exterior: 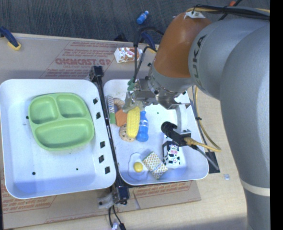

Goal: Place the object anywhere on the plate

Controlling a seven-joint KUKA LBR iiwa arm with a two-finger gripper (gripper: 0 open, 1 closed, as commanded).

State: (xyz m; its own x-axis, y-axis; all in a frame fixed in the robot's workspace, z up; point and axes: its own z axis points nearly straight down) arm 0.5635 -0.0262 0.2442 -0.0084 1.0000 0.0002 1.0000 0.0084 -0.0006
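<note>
Hovered with the grey two-finger gripper [137, 98], grip unreadable, just above the yellow toy corn cob [133, 121] lying top-to-bottom at frame centre, green divided plastic plate [61, 121] well left.

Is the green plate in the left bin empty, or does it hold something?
Empty. All three compartments of the green plate show bare green surface.

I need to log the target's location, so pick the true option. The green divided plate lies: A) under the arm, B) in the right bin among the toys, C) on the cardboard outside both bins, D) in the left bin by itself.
D: the green divided plate lies alone in the left bin, while the toys sit in the right bin.
</note>
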